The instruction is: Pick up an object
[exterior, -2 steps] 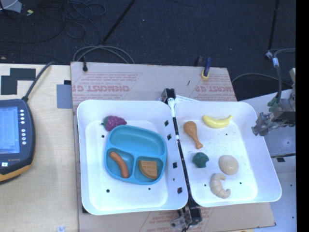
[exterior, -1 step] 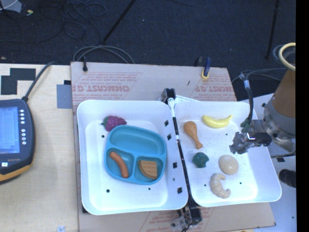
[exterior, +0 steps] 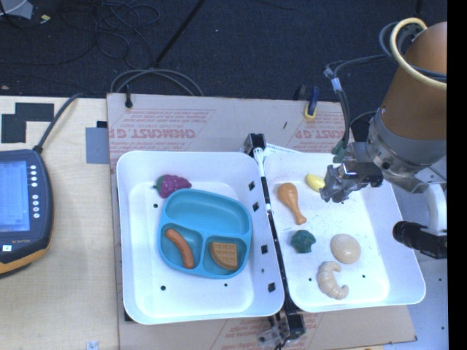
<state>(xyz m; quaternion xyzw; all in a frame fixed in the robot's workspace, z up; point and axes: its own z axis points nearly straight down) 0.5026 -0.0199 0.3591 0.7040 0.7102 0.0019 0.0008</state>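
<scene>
Gripper (exterior: 339,184) low over the right bin (exterior: 408,286), toward the back, just beside a small yellow toy (exterior: 314,182). Too dark and too small to tell if open or closed, so no saying whether anything is held. Closest thing to grab, most likely: that yellow toy, lying on the bin floor, not far from the wall between the two bins. Close by too, a chicken leg (exterior: 292,201). Farther to the front, a green broccoli (exterior: 303,240), an egg (exterior: 345,249) and a croissant (exterior: 333,280). Over in the left bin (exterior: 135,297), a blue plate (exterior: 206,208) with a sausage (exterior: 181,246) and a waffle (exterior: 225,254) on it, and purple grapes (exterior: 172,184) just at its edge. Could go wrong in a few ways from here. Might come down a bit off to one side and only push the yellow toy away, small and round as it looks. Might squeeze and let it slip out, smooth as it seems. Might bump the chicken leg, lying so near. Might go back up with nothing at all
</scene>
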